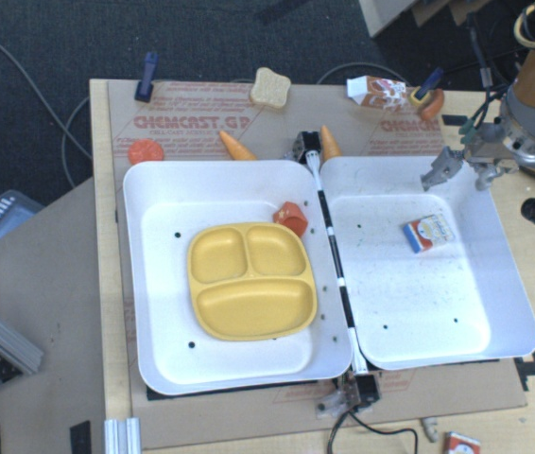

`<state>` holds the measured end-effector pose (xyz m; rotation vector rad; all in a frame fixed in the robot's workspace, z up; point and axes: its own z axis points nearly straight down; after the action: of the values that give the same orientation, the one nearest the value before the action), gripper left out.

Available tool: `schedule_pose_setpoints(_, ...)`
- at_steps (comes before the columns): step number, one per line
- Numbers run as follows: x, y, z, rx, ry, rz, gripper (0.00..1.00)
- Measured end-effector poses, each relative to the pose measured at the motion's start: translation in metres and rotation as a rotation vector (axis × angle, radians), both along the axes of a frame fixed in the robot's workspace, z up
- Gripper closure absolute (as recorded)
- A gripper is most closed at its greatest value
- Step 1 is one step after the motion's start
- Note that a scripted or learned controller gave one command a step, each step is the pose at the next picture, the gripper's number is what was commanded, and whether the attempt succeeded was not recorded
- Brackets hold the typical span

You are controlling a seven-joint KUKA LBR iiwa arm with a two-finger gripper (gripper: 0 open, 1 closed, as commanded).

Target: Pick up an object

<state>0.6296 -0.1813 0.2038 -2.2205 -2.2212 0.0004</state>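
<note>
The arm is at the approach step: its hand (463,165) hangs over the far right corner of the right bin (494,334), with two grey fingers (438,171) spread apart and nothing between them. No object is gripped yet, so the pick has not begun in earnest.

The likeliest target is the small carton (423,233), white with blue and red print, lying flat on the floor of the right bin. It sits inside that bin, nearer its far wall than its near wall, and somewhat toward the bin's right half. Relative to the hand, the carton lies toward the near side of the bin and slightly to the left, apart from the fingers and lower than them.

The next move, as I judge it, calls for shifting the hand inward over the carton, lining the spread fingers across its narrow sides, then descending to the bin floor before closing
</note>
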Motion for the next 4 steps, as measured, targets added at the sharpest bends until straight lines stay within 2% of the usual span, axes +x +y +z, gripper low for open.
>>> schedule_pose_setpoints(1, -0.014, 0.01, -0.115, -0.003, -0.009, 0.0, 0.0)
schedule_pose_setpoints(2, -0.012, 0.011, -0.102, -0.004, -0.017, 0.001, 1.0)
schedule_pose_setpoints(3, -0.011, 0.011, -0.092, -0.004, -0.02, 0.001, 1.0)
schedule_pose_setpoints(4, -0.015, -0.024, -0.079, -0.003, -0.003, -0.001, 1.0)
